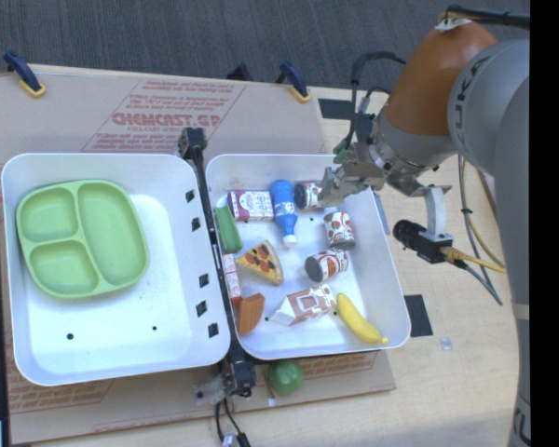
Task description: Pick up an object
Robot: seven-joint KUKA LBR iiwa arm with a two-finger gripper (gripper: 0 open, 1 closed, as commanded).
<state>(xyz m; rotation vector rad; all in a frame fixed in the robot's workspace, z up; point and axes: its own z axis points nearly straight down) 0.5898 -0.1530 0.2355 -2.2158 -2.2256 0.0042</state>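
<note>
Gripper (pixel 340 182) sits at the right bin's (pixel 396 287) upper right edge; can't tell its state. Nearest target: small can (pixel 307 195) just to its left, lying on its side, long axis roughly left-right.

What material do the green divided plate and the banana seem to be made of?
Green divided plate: probably molded plastic, with an even pale color, rounded compartment ridges and a soft sheen. Banana: probably a plastic toy, uniformly bright yellow and smooth, though the view leaves this open.
</note>
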